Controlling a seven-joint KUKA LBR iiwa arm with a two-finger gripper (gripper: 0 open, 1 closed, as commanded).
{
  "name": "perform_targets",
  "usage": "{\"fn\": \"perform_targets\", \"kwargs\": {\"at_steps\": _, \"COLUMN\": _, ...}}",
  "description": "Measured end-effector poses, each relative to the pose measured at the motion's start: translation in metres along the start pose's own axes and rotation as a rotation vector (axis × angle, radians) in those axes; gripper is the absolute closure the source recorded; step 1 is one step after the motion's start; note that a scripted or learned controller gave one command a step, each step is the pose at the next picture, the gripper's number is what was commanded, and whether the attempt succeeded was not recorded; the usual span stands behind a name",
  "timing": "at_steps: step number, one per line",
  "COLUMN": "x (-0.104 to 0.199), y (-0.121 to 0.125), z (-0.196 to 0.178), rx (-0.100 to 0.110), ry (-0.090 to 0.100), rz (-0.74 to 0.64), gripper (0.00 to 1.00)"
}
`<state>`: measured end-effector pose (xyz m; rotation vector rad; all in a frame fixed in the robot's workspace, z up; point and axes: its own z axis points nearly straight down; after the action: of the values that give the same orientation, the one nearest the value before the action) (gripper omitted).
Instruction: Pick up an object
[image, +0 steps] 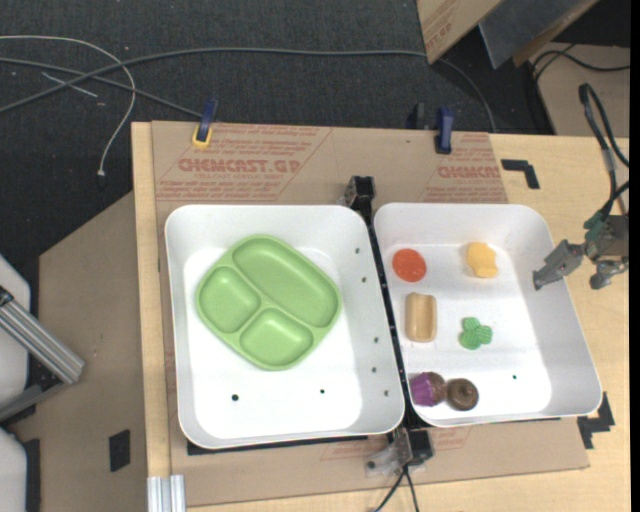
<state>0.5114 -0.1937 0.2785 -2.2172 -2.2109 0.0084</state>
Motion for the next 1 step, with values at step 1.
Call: {"fn": "perform_targets", "kwargs": {"at_steps": 1, "x": 0.0004, "y": 0.0019, "z": -0.0051, "rx": -0.010, "ry": -0.003, "rz": -0.003, "gripper": 0.00}}
